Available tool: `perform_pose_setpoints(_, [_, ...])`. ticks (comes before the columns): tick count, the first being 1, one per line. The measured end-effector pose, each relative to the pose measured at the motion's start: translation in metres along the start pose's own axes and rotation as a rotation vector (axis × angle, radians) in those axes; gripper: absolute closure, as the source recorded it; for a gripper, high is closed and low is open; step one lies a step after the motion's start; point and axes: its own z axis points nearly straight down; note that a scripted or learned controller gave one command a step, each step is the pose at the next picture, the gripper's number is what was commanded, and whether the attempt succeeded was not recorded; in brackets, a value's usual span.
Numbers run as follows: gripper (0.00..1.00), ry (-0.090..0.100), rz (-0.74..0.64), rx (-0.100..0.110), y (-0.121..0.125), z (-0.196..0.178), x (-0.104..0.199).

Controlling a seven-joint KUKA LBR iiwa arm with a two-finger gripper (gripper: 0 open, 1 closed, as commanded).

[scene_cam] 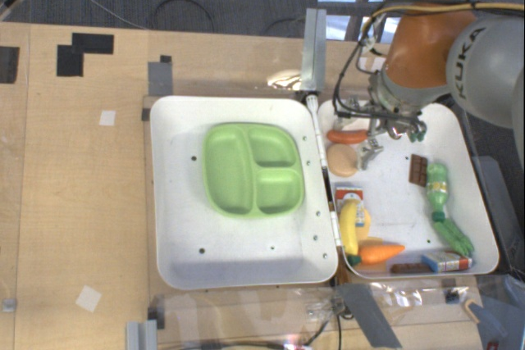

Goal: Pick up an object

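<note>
My gripper (392, 141) hangs under the orange wrist band over the back of the right bin (469, 176). It is open, and only bare bin floor shows between its fingers. One fingertip (370, 152) stands just right of a red sausage (348, 136) and a round tan bun (343, 161). A brown chocolate bar (418, 169) and a green bottle (437, 186) lie to the gripper's front right. Nearer the front of the bin lie a banana (351, 227), a carrot (379, 252) and a small red and white carton (349, 195).
The left bin (176, 201) holds a green divided plate (252, 169). A green vegetable (454, 234), a small blue and red box (447, 262) and a dark bar (406, 267) lie along the right bin's front right. A metal post (312, 53) rises behind the bins.
</note>
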Motion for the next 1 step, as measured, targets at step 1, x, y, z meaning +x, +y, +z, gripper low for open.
perform_pose_setpoints(1, [0.00,0.004,0.093,-0.004,-0.0038,0.0004,0.0021])
